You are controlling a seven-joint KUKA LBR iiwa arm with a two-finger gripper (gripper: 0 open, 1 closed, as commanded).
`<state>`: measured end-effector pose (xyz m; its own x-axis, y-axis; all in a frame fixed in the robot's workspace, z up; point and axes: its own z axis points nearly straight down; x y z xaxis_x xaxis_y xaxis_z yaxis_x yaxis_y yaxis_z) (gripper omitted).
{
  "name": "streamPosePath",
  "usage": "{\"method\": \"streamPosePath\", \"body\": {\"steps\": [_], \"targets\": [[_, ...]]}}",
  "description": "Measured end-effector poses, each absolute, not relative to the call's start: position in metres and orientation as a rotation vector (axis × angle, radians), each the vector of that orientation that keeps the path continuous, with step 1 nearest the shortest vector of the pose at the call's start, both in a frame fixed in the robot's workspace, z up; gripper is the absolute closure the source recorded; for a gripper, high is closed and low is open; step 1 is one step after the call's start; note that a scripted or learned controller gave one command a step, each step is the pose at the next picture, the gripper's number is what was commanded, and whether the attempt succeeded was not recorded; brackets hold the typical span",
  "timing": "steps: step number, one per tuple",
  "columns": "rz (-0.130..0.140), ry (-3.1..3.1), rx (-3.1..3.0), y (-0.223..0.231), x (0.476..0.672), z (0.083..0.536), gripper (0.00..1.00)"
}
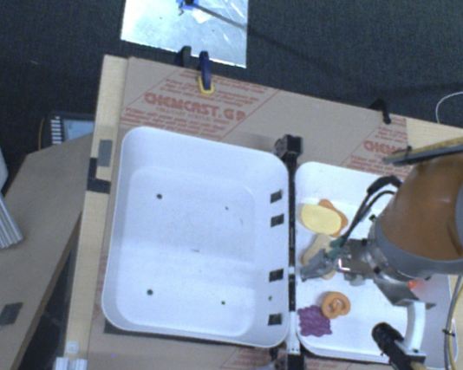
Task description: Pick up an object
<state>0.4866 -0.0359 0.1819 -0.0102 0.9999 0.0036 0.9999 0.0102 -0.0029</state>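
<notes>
Currently, near zone of right bin (363, 347): purple object (315, 322) beside divider, orange ring-shaped piece (335, 305) just beyond it, the 2 close together. Gripper (316, 266) low over bin's left side, near wall shared with left bin (197, 235); finger spacing cannot be told, nothing visibly held. Farther: yellow and orange pieces (323, 217), touching or overlapping.

Risks, as judgement:
- fingers strike shared wall, closure blocked;
- flat pieces slip out on closing;
- neighbouring piece nudged aside.

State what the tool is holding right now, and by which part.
Cannot be told. The tool sits low in the right white bin, beside the yellow-orange flat piece; nothing visibly sits in it.
</notes>
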Motion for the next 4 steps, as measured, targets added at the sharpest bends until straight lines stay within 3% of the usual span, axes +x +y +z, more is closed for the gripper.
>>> {"method": "streamPosePath", "body": {"steps": [1,2,3,4], "targets": [[-0.004,-2.232,-2.21,0.015,0.487,0.184,0.0],[0.0,-2.22,-2.229,-0.046,0.491,0.198,0.0],[-0.006,-2.223,-2.234,-0.11,0.487,0.275,0.0],[-0.001,-2.23,-2.205,-0.026,0.487,0.213,0.0]]}}
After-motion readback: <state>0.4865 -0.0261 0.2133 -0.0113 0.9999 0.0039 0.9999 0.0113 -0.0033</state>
